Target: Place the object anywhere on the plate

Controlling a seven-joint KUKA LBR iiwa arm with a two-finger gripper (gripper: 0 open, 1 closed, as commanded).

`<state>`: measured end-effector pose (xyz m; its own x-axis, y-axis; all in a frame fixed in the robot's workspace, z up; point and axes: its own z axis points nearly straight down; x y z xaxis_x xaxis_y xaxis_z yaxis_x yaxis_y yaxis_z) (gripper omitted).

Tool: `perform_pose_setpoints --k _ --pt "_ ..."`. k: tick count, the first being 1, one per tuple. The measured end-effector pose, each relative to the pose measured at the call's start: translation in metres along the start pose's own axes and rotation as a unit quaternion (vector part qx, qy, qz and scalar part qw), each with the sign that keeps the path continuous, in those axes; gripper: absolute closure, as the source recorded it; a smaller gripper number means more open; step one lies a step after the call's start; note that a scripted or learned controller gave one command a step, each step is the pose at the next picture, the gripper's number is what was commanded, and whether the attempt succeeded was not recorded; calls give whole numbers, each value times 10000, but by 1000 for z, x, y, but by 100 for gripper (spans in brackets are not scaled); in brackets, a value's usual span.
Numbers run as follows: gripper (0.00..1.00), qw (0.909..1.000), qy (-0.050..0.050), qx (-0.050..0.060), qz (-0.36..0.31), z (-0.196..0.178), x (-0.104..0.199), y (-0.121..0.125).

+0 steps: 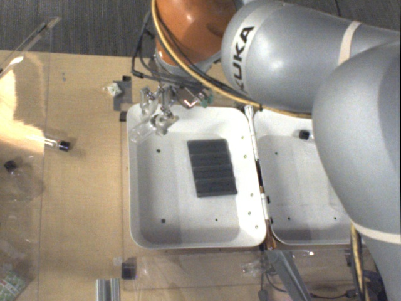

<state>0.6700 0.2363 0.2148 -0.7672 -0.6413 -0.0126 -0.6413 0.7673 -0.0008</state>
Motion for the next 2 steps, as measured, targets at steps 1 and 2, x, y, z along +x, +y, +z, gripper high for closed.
perform_pose_setpoints --k 1,2 --pt "100 9992 13 -5 403 36 3 -2" --pt "100 9836 5 -6 -1805 33 1 0"
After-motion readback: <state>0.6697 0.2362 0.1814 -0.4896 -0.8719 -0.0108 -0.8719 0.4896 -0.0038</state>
